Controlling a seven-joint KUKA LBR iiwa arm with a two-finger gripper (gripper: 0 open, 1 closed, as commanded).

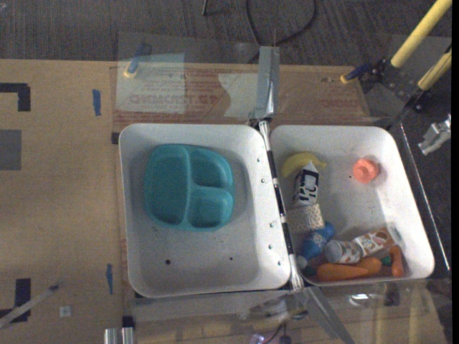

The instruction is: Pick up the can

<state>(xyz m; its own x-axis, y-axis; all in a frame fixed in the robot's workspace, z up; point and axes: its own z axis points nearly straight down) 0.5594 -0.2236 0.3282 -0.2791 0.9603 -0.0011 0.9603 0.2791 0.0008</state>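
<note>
The can (358, 247) lies on its side near the front of the right bin (401, 192). Its silver end points left and its label is red and white. An orange carrot (349, 269) lies along its front side, touching or nearly touching it. A blue toy (316, 241) sits just left of the can's silver end.
Also in the right bin are a yellow banana (301, 162), a black-and-white carton (308, 185), a patterned cylinder (305, 218) and a pink cup (366, 169). The left bin (215, 264) holds a teal divided plate (188, 186). Yellow poles (423, 27) stand at the back right.
</note>
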